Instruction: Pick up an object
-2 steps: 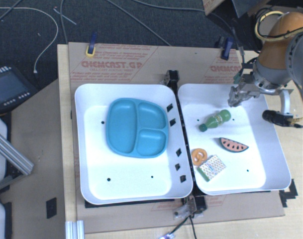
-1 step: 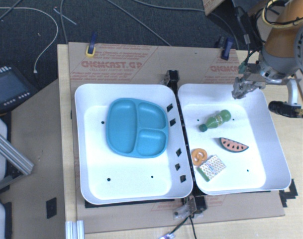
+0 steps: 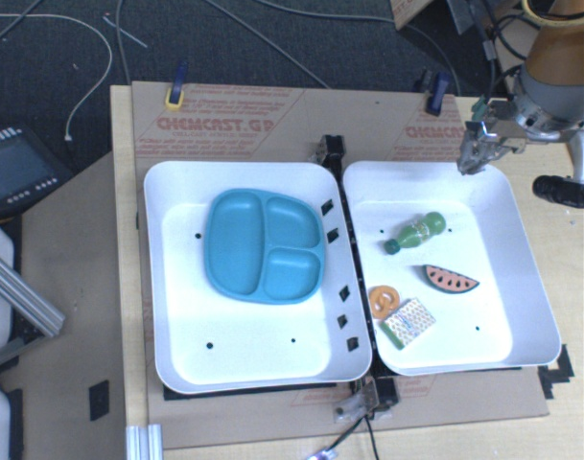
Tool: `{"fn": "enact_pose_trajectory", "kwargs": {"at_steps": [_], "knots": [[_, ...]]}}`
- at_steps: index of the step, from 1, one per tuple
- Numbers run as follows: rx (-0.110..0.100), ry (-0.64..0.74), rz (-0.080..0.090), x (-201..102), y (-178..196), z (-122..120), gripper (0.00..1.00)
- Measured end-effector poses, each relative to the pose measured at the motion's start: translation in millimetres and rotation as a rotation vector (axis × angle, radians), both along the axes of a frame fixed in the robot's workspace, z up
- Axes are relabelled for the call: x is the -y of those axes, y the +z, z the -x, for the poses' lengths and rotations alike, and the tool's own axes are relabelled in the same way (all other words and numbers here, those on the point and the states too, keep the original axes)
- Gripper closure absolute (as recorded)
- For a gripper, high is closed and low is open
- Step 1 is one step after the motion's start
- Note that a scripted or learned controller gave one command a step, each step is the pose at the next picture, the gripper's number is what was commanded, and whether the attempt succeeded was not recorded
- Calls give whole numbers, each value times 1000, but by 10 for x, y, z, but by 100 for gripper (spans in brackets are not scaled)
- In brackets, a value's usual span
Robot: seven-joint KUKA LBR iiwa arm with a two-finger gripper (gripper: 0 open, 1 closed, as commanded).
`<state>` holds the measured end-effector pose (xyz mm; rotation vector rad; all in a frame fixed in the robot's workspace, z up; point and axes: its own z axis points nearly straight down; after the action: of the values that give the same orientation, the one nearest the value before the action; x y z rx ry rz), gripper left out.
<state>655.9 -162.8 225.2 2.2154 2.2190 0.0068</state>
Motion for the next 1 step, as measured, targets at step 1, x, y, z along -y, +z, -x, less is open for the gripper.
{"fn": "enact_pose_trajectory", "kwargs": {"at_steps": [1], "knots": [[0,0,0,-47,459,-2,100]]}}
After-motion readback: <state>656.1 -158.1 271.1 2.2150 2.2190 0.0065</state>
